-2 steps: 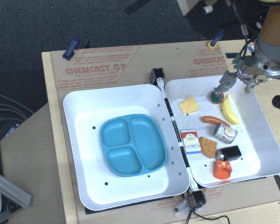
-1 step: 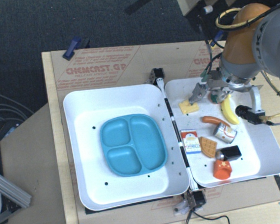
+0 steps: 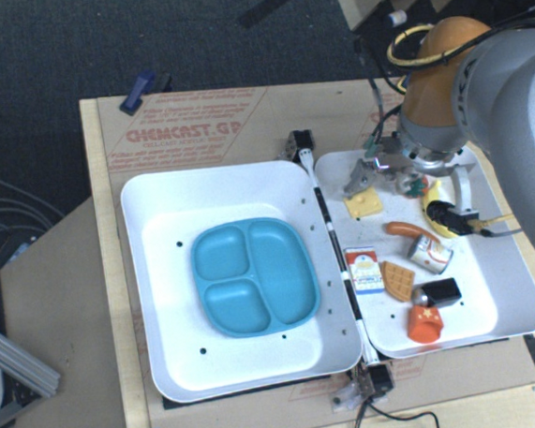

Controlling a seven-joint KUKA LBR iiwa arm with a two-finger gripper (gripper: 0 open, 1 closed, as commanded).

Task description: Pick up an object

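My gripper hangs low over the far left corner of the right bin, below the arm's orange band. A yellow cheese wedge lies right under and slightly in front of it. Further forward in the same bin lie a small sausage, a tin can, a red and white box, a waffle cracker, a black block and an orange-red toy pepper. A yellow banana sits partly under the wrist.
The left bin holds a blue divided plate. A black ridge divides the two bins. Cables trail behind the arm, and a blue clip lies on the cardboard at the back left.
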